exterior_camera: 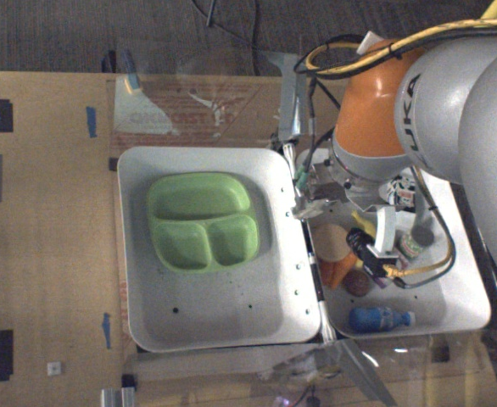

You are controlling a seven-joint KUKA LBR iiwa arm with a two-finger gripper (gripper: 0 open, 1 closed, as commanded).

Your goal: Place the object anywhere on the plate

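In the camera view, a light green plastic plate (202, 220) is lying in the far half of the left white bin (138, 312). It is a rounded rectangle divided into three compartments: one long one along its far side and two smaller ones side by side along its near side. Its surface is looking smooth and matte.

The grey arm (439, 100) with its orange band (371, 113) is reaching in from the right and hanging over the far half of the right white bin (469, 312). The gripper (337, 202) is pointing down near that bin's left wall, above the loose things. Whether it is open or closed cannot be told, and nothing can be seen in its grasp.

Six loose things are lying in the right bin, one of each:
- A blue plastic bottle (377, 318) is lying on its side at the near end.
- An orange carrot-shaped piece (337, 271) is lying just beside a dark brown round piece (356, 284).
- A pale tan round piece (329, 237) is sitting under the gripper.
- A small green-and-white item (411, 246) is lying further right, partly hidden.
- A white item with red and black marks (399, 191) is lying further back, also partly hidden.

The two bins are standing side by side on the wooden bench (45, 227).
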